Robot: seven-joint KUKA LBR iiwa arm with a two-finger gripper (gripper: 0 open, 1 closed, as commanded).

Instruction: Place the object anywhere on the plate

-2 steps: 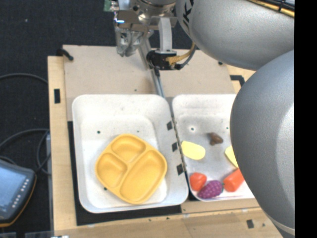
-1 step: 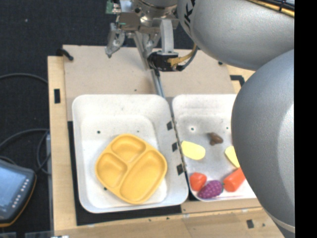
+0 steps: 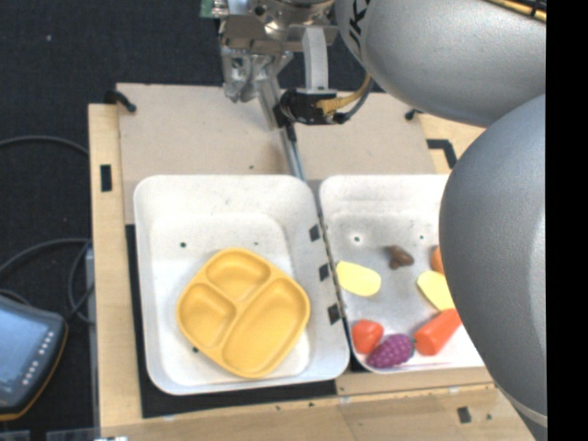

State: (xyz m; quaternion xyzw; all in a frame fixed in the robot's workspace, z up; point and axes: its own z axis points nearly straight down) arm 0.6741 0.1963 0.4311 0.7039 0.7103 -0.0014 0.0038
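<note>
Toys lying in right bin [image 3: 342,200]: yellow piece [image 3: 358,279], brown lump [image 3: 400,257], red piece [image 3: 367,335], purple cluster [image 3: 392,350], orange piece [image 3: 437,332]. Probably light, hard, smooth; grip across narrow middle. Plate [image 3: 243,312] sitting in left bin [image 3: 161,246], holding nothing. Gripper [image 3: 248,85] hovering beyond both bins; opening impossible to judge.

Glossy yellow plastic plate [image 3: 243,313], matt white bins [image 3: 161,219], smooth grey arm casing [image 3: 459,35].
</note>
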